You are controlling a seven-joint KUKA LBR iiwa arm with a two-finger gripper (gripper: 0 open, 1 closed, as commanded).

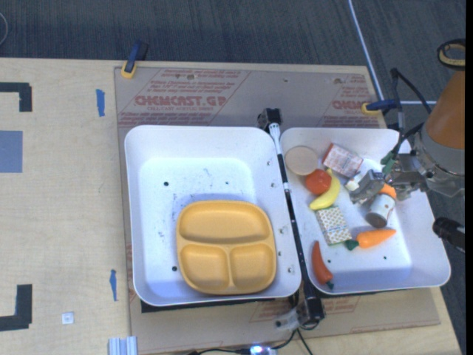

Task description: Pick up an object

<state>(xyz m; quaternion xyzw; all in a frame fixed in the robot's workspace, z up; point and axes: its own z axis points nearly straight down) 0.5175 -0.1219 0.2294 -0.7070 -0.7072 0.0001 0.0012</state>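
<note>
1. One gripper over the right bin, near its right edge, reached in from the right on a grey arm with an orange band; impossible to tell how the gripping part stands, too small and too dark against the objects below.
2. Just below the gripper, touching or almost touching it: a grey-and-white cylinder, lying tilted, with a small orange piece beside its upper end.
3. Below the cylinder, toward the front edge of the same bin: an orange carrot with a green end, lying nearly level.
4. Left of the carrot, near the middle of the bin: a small patterned packet, flat on the floor of the bin.
5. Above the packet: a yellow banana, and touching it a red tomato.
6. Near the back left corner of the right bin: a round tan disc; just right of it, near the back edge, a pink-and-white packet, tilted.
7. Against the left wall, near the front left corner: a red chili pepper, lying along the wall.
8. Beside it, the left bin, with a yellow divided tray of three compartments close to its front edge.
9. Under both bins: a brown board with red print, resting on a pale wooden bench with blue tape marks.
</note>
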